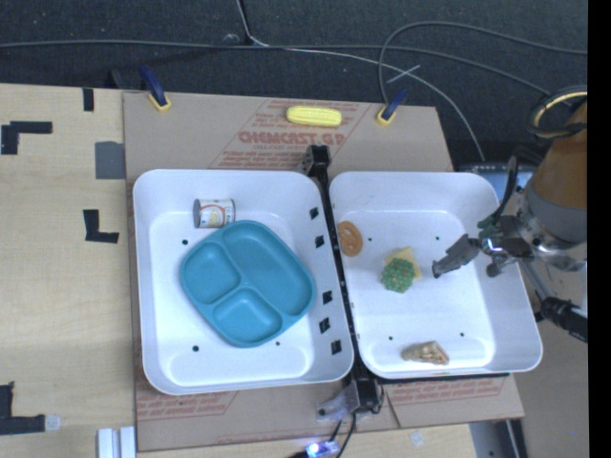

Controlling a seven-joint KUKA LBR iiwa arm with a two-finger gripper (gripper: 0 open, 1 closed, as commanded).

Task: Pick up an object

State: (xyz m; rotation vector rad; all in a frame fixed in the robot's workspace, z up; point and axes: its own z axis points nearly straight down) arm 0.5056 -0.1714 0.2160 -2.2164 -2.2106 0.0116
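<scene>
The right bin (416,184) holds a green broccoli piece (399,275) lying against a pale yellow piece (410,255), a brown disc (349,239) by the left wall, and a tan lump (425,353) near the front wall. My gripper (473,263) hangs over the right side of this bin, a short way right of the broccoli. It is open, with one dark finger (449,262) pointing toward the broccoli, and nothing sits between the fingers.
The left bin (145,284) holds a blue divided plate (246,281) and a small can (213,213) lying on its side. A yellow object (313,115) rests on the cardboard behind the bins. Cables run across the dark back area.
</scene>
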